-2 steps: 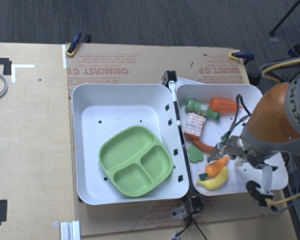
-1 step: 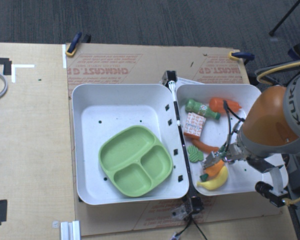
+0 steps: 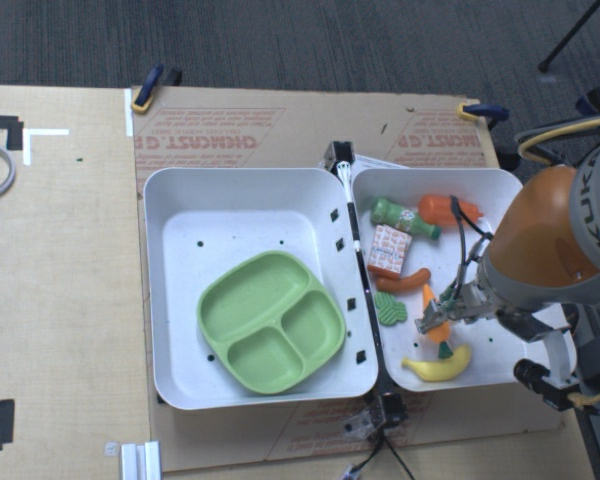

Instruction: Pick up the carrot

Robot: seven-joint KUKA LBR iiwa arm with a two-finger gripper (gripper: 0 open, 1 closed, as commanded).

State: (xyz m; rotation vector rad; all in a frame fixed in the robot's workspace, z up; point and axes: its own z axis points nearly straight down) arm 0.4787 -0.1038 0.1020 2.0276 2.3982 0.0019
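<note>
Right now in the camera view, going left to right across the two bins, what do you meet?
Green three-compartment plastic plate → ridged green leaf-shaped toy → yellow toy banana → grey arm's orange band.

Here's the tabletop (image 3: 60,318), pale wood, and spread flat across its middle is a brown cardboard sheet (image 3: 240,133) with red print, pinned at the far edge by a blue-and-yellow clamp (image 3: 148,87) on one corner and another clamp (image 3: 483,114) on the other. Sitting on that cardboard, side by side and touching, are the left white bin (image 3: 170,268) and the right white bin (image 3: 500,183). Off to the left, black tape marks (image 3: 2,128) and a white tape strip (image 3: 46,133) lie on the bare wood.
</note>
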